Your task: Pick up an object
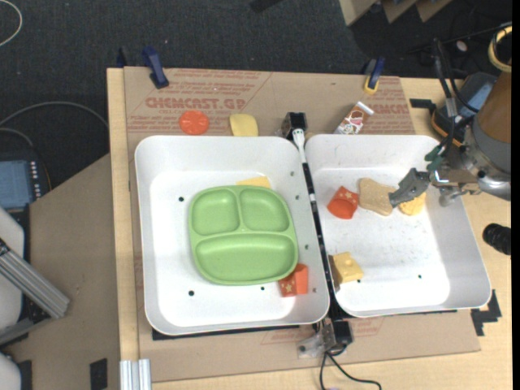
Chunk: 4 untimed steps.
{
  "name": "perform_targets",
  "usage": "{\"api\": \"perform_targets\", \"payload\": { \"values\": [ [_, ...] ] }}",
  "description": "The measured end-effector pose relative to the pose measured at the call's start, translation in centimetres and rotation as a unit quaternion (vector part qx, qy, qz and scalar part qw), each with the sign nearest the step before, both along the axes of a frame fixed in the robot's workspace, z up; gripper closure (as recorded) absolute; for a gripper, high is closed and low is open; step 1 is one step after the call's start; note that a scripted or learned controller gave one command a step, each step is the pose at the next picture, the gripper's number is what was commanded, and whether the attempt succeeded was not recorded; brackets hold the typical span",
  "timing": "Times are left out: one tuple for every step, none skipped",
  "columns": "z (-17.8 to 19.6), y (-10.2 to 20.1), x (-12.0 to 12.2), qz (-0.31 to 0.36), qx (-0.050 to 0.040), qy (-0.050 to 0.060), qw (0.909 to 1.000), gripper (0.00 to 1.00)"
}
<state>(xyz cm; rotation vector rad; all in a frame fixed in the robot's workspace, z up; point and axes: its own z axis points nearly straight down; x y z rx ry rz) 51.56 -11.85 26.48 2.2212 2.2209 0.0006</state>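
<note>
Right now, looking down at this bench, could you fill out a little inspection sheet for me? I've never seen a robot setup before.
Surface: cardboard-topped bench bearing two white bins, left bin and right bin.
Job's things: right bin holds a red block, a tan piece, an orange-yellow piece and a yellow block. Left bin holds a green divided plate, an orange block and a yellow piece behind the plate.
Clutter: orange disc, yellow lump and a small wrapper on the cardboard.
Grippers: gripper low over the right bin, beside the tan piece; grip state unclear.
Cables: one below the bench front.
Surroundings: dark carpet.
</note>
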Motion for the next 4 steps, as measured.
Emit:
{"api": "perform_targets", "payload": {
  "values": [
    [-8.7,-5.2,8.9,-0.001,-0.0015,0.000,1.0000,0.00],
    [-18.0,-10.1,8.0,0.001,0.0067,0.001,1.0000,0.00],
    [-16.5,-10.5,8.1,0.001,-0.0002,-0.002,1.0000,1.00],
    [-17.5,-3.9,15.0,0.003,-0.0033,0.010,0.9999,1.00]
  ]
}}
